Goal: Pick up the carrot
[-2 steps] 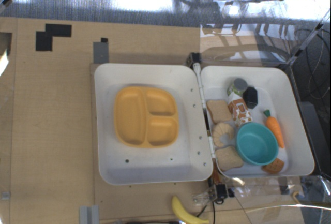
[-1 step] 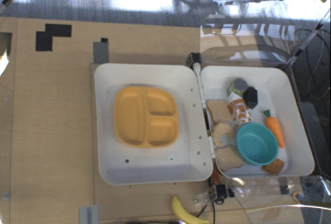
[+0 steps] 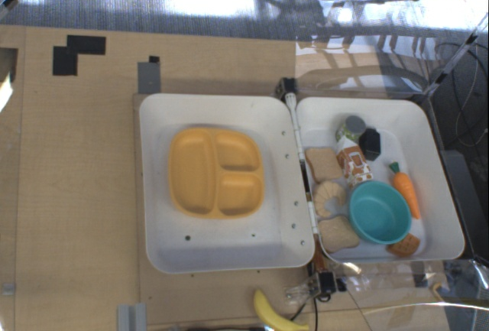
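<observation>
Carrot (image 3: 404, 188) in right bin (image 3: 435, 146), just right of teal bowl (image 3: 380, 212), yellow divided plate (image 3: 216, 172) in left bin (image 3: 160, 169), gripper state cannot be told

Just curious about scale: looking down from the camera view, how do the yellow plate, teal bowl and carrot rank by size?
1. Yellow plate
2. Teal bowl
3. Carrot
</observation>
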`<state>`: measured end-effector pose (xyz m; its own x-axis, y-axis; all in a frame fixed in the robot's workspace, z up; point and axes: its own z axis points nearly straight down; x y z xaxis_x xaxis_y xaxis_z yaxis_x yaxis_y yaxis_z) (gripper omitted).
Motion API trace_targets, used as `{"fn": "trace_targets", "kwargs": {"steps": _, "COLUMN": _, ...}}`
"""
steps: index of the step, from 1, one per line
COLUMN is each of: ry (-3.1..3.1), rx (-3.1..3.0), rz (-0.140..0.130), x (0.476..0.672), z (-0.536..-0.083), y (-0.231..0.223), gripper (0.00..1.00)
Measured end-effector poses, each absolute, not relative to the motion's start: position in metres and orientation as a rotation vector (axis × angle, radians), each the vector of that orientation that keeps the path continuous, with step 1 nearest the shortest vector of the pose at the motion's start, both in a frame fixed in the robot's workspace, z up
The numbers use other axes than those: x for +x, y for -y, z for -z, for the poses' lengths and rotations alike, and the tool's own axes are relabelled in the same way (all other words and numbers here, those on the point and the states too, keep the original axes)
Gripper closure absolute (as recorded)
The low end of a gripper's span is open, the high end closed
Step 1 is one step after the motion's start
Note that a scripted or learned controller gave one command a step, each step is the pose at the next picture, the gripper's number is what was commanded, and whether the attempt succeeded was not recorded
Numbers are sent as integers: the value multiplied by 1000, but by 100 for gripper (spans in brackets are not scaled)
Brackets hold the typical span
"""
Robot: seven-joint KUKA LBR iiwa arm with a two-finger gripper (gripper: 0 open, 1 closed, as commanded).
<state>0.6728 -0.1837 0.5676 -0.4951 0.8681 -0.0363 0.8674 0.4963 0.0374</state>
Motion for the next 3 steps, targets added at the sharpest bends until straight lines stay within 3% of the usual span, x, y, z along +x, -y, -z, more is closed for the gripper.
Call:
{"fn": "trace_targets", "kwargs": {"steps": 1, "ry": -2675, "rx": 1551, "rz": -22, "x": 673, "z": -567, "y": 183, "gripper": 0}}
{"fn": "trace_targets", "kwargs": {"steps": 2, "ry": -2664, "rx": 1533, "rz": -30, "x": 674, "z": -582, "y": 181, "gripper": 100}}
{"fn": "trace_targets", "kwargs": {"steps": 3, "ry": -2666, "rx": 1532, "rz": -30, "x": 674, "z": -582, "y": 181, "gripper": 0}}
